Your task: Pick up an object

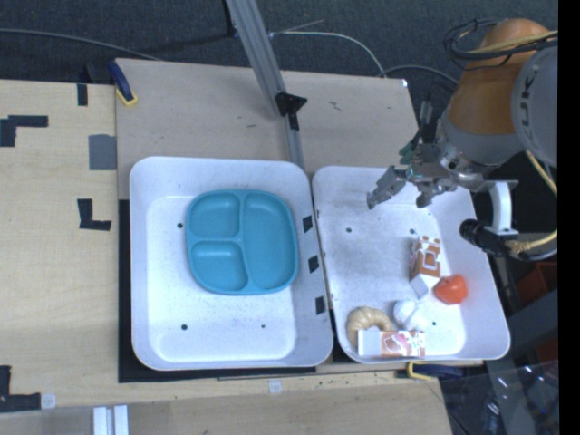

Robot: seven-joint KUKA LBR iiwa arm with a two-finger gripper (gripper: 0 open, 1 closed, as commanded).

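My gripper hangs over the far part of the right bin, fingers spread apart and open, nothing between them. Several small objects lie at the bin's near right: a brown and white carton, a red-orange tomato-like piece, a small white object, a tan croissant and a flat red and white packet. All of them sit well below and to the right of the gripper, apart from it.
The left bin holds a blue divided plate. A slanted metal pole crosses the bench from the top toward the gap between the bins. The arm's orange band and cables sit at the right.
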